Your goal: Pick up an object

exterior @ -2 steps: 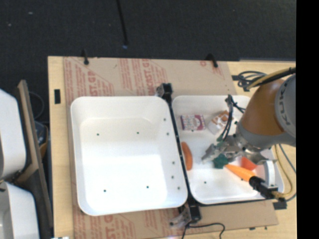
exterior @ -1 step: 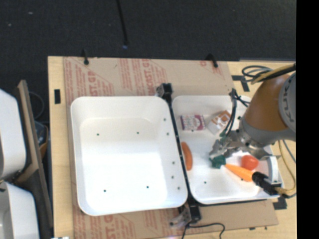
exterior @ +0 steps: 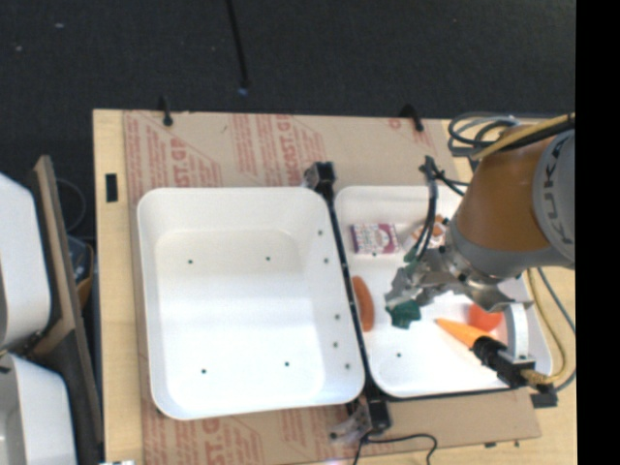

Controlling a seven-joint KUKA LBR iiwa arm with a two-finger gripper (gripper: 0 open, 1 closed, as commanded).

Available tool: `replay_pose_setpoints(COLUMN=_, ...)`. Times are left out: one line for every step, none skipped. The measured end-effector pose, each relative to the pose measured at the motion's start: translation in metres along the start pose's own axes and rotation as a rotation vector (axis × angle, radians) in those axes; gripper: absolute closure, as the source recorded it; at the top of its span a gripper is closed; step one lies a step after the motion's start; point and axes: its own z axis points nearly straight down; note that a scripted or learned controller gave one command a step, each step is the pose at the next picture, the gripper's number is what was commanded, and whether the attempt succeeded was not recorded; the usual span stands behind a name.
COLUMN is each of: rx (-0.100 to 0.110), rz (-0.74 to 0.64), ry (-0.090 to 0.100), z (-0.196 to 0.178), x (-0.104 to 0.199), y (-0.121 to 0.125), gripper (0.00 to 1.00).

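Observation:
My gripper (exterior: 407, 296) hangs over the middle of the right bin (exterior: 426, 384), reaching in from the right. A small dark green object (exterior: 404, 314) sits right at its tip; whether it is gripped or just lying under the tip is unclear. Just left of it, an orange-red sausage-shaped object (exterior: 363, 301) lies along the bin's left wall. To the right of the tip are an orange carrot-shaped piece (exterior: 458, 331) and a red-orange object (exterior: 484, 316), partly hidden by the arm. A pink and white packet (exterior: 373, 237) lies toward the back.
The large left bin (exterior: 165, 260) stands beside the right one, with a dark divider rail (exterior: 341, 260) between them. A small pale and orange item (exterior: 437, 229) peeks out behind the wrist at the back of the right bin.

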Motion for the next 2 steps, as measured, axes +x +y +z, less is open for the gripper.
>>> replay_pose_setpoints(rx=0.004, rz=0.004, ry=-0.002, z=0.003, x=0.055, y=0.03, gripper=1.0)
replay_pose_setpoints(rx=0.001, rz=-0.002, ry=0.002, z=-0.059, x=0.146, y=0.091, gripper=1.0)
